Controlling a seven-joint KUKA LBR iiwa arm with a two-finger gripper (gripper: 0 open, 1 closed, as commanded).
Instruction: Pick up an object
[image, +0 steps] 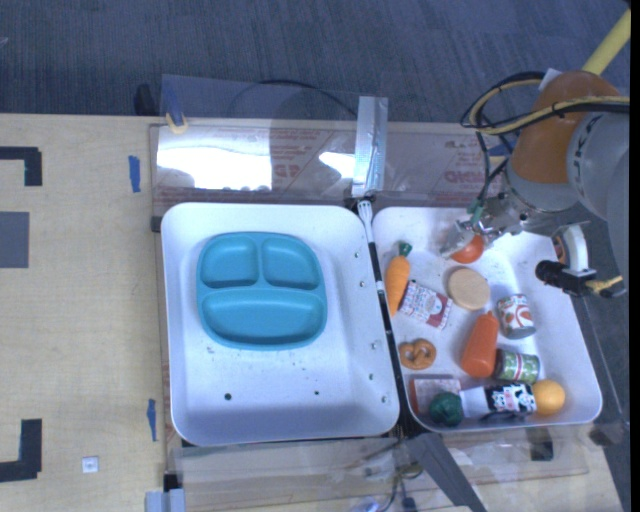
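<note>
— What sits in the left bin (190, 400)?
— One smooth blue three-compartment tray (262, 288).
— And the right bin (585, 385)?
— A carrot (397, 280), a pretzel (417, 352), a round tan disc (468, 289), two cans; the tool (478, 232) hangs above a small red-orange piece (467, 251), grip unclear.

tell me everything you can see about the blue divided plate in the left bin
The blue divided plate is a rounded-rectangle tray of smooth, plastic-looking material in a light turquoise blue. It has three compartments: two smaller ones side by side along the far edge and one wide one along the near edge, split by raised ridges. It lies flat, right way up, in the far-left part of the shallow white left bin. Its compartments hold nothing. Only the bin floor touches it.
</note>
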